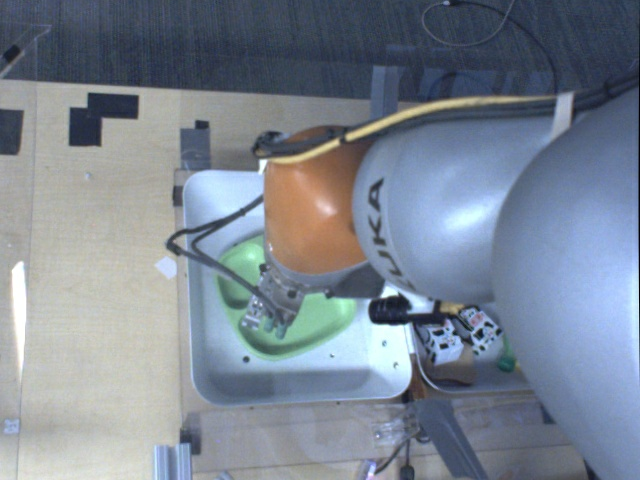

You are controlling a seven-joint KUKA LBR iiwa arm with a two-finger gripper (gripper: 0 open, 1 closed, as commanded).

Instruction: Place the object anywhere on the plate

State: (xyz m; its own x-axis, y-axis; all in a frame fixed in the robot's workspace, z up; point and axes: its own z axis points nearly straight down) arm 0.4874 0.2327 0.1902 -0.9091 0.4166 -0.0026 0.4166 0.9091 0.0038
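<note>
The pincer [268,318] hangs low over the green plate [325,323] in the left bin [205,268], near the plate's nine o'clock edge. Whether it holds anything cannot be told, nor can the object be made out. A release this near the rim risks the object rolling off the plate.

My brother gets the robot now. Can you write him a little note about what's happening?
Gripper: low over the green plate in the left white bin; I can't tell if it holds anything.
The arm covers much of the plate, so the object isn't identifiable.
The right bin has small things in it.
Done: can't confirm a placement.
Left: check the plate once the arm lifts.
</note>
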